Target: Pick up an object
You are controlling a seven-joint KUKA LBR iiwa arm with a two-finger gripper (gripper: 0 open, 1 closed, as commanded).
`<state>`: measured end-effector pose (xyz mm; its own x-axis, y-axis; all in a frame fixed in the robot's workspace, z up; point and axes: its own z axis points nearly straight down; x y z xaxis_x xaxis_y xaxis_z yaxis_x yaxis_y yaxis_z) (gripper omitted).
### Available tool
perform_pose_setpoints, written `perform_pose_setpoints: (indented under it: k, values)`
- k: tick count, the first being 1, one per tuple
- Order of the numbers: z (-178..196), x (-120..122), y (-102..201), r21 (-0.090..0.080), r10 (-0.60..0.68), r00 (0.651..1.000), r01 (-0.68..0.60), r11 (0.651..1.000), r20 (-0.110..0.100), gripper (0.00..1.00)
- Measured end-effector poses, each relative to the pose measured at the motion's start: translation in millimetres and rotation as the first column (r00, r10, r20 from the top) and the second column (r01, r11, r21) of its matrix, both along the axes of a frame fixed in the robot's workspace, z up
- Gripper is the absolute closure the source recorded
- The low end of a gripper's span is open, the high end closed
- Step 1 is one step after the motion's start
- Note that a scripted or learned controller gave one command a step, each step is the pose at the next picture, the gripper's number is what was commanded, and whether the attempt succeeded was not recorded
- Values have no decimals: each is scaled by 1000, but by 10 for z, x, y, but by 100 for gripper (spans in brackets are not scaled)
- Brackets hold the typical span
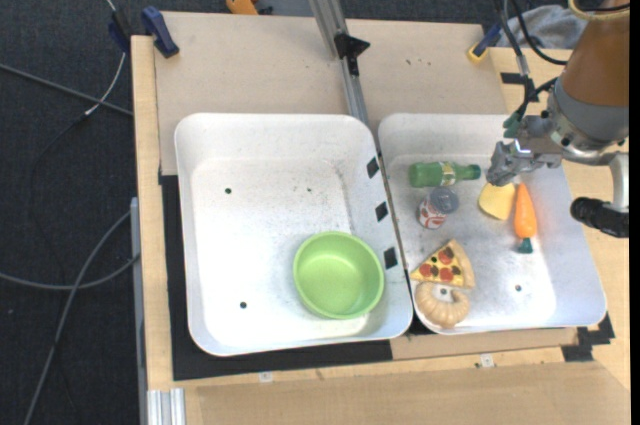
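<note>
Your table (250,63) carries two white bins side by side. The left bin (260,153) has only a green bowl (338,274) near its front right corner. The right bin (560,283) holds everything worth picking: a doughnut (441,305) at the front edge with a pizza slice (444,265) just behind it, a green bottle (441,175) lying on its side toward the back, a small grey and red piece (436,207) just in front of the bottle, and a carrot (523,215) lying beside a yellow wedge (495,201) on the right.

The arm (595,78) reaches in from the right, and the gripper (508,168) hangs over the back right of that bin, directly above the wedge and the top of the carrot. Whether it is spread or pressed together you cannot tell from this angle, and nothing is visibly held.

You look to be in the approach step, lined up but with no grasp made. Next, the move probably calls for a straight descent onto one target. The wedge and carrot touch or nearly touch, so aim to straddle a single item rather than the seam between them.
</note>
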<state>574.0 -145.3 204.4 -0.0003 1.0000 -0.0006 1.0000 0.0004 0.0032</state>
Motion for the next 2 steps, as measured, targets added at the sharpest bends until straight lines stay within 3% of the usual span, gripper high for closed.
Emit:
perform_pose_setpoints:
  k: [2]
  values:
    - [23, -17, 1052, 2, 4, 1000, -4, 1000, -4, 100]
